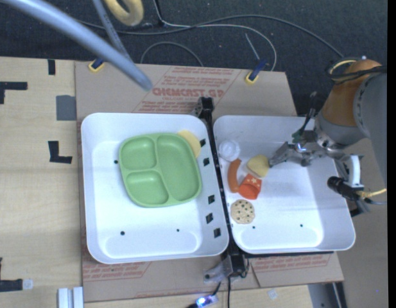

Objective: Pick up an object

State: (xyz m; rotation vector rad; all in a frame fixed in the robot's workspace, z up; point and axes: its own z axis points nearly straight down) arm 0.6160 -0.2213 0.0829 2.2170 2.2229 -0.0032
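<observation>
Pale yellow toy food piece (258, 166) lies in the right bin (313, 236), touching the tip of the gripper (275, 160); whether the gripper is apart or together cannot be told. Just left of the yellow piece: orange carrot-like stick (233, 174). Below it: red-orange block (250, 187), then a cookie (242, 212). Clear cup (228, 150) up-left. Far left of it, green divided plate (160, 170) in the left bin (101, 172).
</observation>
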